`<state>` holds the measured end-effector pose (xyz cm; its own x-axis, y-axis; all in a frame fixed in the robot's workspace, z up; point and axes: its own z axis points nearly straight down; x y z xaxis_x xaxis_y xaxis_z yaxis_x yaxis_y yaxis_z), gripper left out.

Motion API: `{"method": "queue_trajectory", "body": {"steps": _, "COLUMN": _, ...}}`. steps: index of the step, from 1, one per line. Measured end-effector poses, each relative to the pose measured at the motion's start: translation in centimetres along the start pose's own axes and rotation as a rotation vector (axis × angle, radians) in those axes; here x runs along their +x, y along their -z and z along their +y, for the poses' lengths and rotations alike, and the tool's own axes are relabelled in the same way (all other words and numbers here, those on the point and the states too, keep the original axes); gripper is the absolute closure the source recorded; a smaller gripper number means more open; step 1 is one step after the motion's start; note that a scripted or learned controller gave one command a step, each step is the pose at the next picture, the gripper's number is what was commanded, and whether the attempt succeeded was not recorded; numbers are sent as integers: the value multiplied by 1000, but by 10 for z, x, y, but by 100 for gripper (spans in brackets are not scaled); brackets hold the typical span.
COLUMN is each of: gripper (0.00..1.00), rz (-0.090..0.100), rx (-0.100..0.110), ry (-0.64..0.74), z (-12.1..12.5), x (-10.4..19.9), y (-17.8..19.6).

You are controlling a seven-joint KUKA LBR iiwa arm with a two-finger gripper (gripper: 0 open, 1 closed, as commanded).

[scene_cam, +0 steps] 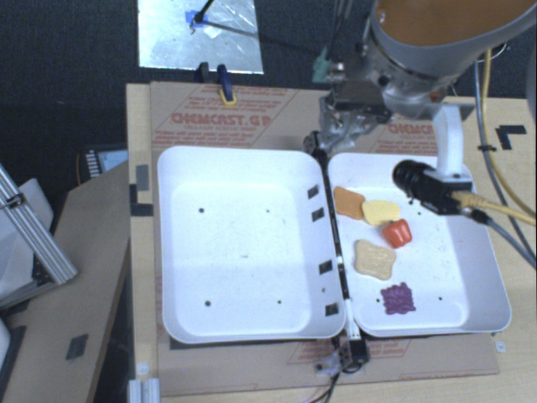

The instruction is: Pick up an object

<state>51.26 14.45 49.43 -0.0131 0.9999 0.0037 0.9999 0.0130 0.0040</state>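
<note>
The right bin holds several small food toys: an orange slab, a yellow piece against it, a red pepper, a tan bread-like piece and a purple grape cluster. My gripper hangs above the far edge between the two bins, behind the orange slab, with nothing seen in it. The grey arm with its orange band fills the top right.
The left bin sits beside the right one. A black camera unit with cables juts over the right bin's far side. A metal sheet lies beyond the bench, and a yellow-blue clamp sits at the board's far edge.
</note>
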Motion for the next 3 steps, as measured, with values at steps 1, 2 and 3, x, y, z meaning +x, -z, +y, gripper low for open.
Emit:
{"method": "queue_trajectory", "body": {"steps": 1, "gripper": 100, "rz": -4, "rx": -4, "ry": -21, "z": -28, "x": -104, "y": 44}}
{"method": "queue_trajectory", "body": {"steps": 2, "gripper": 100, "rz": -4, "rx": 6, "ry": -6, "z": 0, "x": -50, "y": -15}}
{"method": "queue_trajectory", "body": {"steps": 3, "gripper": 100, "rz": -4, "rx": 4, "ry": -6, "z": 61, "x": -6, "y": -68}}
